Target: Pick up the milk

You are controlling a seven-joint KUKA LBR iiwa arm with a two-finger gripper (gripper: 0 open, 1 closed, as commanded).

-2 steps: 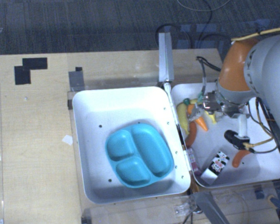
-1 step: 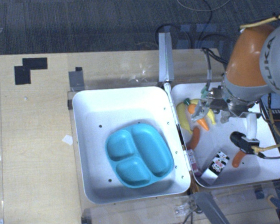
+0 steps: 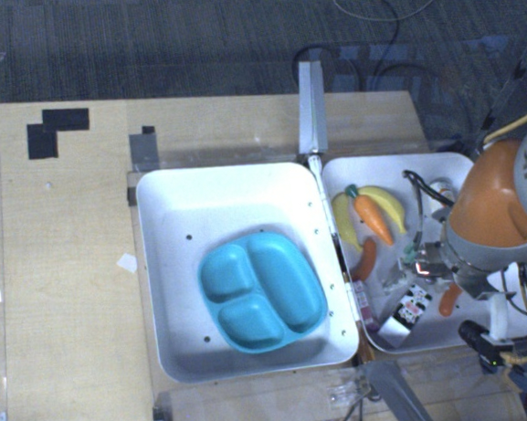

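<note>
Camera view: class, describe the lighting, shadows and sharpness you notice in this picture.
Camera view: even, soft light; the blue tray casts a faint shadow on the left bin; the arm shades part of the right bin; small items beneath it look slightly blurred.

The arm (image 3: 510, 202) is a thick, rounded body with smooth shells. Its largest visible part is a bulging orange band (image 3: 492, 201) with a soft sheen, and above it sits a pale grey shell carrying part of a dark printed letter. Below the orange comes a darker grey ring. A black cable (image 3: 424, 188) loops beside the wrist, and a yellow-tan cable (image 3: 513, 125) runs along the upper side. A small red light (image 3: 422, 269) glows on the dark metal wrist parts.
</note>
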